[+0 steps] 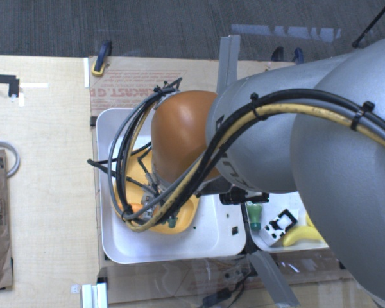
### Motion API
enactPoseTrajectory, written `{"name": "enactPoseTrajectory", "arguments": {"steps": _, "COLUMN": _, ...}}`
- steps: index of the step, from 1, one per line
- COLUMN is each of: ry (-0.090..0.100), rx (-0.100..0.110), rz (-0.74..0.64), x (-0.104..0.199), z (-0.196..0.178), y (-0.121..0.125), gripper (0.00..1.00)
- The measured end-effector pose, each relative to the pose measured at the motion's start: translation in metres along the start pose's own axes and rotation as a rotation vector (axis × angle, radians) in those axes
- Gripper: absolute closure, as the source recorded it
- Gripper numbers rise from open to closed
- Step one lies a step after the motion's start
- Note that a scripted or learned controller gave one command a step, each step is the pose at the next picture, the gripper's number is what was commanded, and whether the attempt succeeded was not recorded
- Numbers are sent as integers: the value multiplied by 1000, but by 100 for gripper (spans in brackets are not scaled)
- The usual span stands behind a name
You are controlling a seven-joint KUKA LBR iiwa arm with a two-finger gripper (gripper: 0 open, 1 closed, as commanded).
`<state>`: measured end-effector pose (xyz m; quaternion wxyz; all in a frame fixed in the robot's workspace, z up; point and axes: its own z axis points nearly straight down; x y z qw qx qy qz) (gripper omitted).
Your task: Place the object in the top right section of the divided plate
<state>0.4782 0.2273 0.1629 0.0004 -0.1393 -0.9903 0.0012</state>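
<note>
Your grey arm with its orange band [179,133] hangs over the yellow divided plastic plate [183,222] in the left white bin [179,249]; I cannot identify the object; judge it light; grip it across its narrow width.

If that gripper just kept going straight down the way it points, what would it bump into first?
Probably the yellow divided plate lying in the left white bin. The arm's orange band and cables hang right over it, pointing down. The gripper itself is hidden beneath them, so depth and exact aim are unclear.
</note>
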Motion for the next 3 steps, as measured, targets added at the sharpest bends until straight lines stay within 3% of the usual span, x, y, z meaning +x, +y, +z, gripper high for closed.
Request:
{"name": "enactPoseTrajectory", "arguments": {"steps": 1, "ry": -19, "rx": -18, "rz": -192, "x": -5, "z": 55, "y": 7, "gripper": 100}}
{"name": "enactPoseTrajectory", "arguments": {"steps": 2, "ry": -3, "rx": -2, "rz": -396, "x": -5, "z": -78, "y": -15, "gripper": 100}}
{"name": "enactPoseTrajectory", "arguments": {"steps": 3, "ry": -3, "rx": -2, "rz": -396, "x": -5, "z": -78, "y": -15, "gripper": 0}}
